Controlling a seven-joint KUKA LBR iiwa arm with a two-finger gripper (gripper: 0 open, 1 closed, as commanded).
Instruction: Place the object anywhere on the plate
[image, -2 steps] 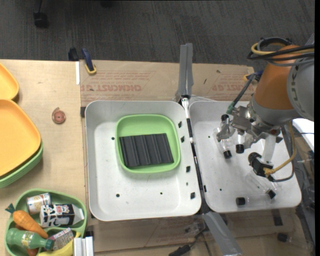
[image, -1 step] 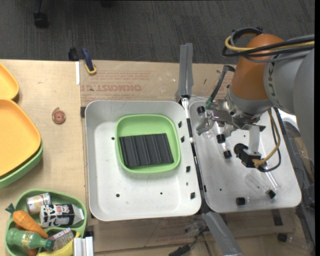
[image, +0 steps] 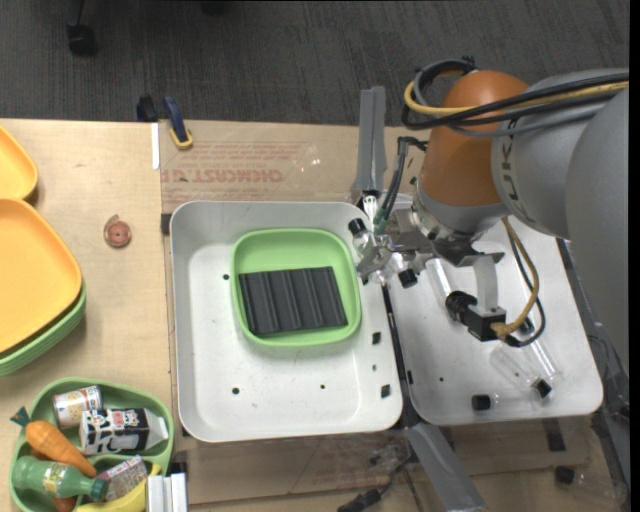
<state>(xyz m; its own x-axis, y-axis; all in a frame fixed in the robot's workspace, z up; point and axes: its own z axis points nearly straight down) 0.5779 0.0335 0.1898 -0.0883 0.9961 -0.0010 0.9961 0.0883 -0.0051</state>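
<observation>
Camera view: bowl of toy food (image: 85, 450) bottom-left, yellow plates (image: 30, 270) left.

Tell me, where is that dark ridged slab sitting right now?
The dark ridged slab lies flat on the green plate in the left white bin, left of the gripper.

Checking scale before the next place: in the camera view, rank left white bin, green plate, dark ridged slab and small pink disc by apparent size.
1. left white bin
2. green plate
3. dark ridged slab, lying on the plate
4. small pink disc, on the bench left of the bin
</observation>
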